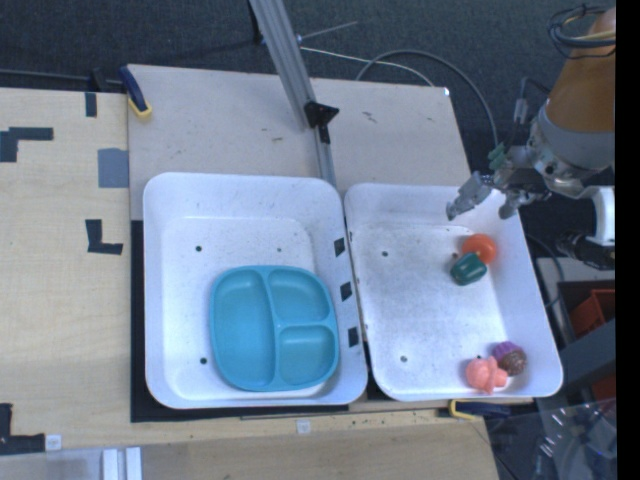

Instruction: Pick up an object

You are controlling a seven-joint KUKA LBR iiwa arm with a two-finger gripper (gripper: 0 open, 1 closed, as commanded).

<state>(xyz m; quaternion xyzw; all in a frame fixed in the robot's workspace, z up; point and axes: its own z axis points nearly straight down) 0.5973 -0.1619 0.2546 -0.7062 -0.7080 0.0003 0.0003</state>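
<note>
Objects: an orange ball (481, 247) touching a dark green piece (466, 268) lies in the right bin (420, 313), toward its far right side; a pink toy (485, 374) and a purple one (509, 357) sit together in that bin's near right corner.
Claw: the claw (487, 199) hovers over the right bin's far right edge, just above the orange ball, its two fingers spread apart with nothing between them.
Arm: grey with an orange band (585, 83), reaching in from the right.
Left bin: the left bin (175, 268) holds a blue divided plate (272, 326) with three compartments.
Surface: the surface (220, 118) is pale wood, with a slanted metal rail (285, 43) behind the bins.
</note>
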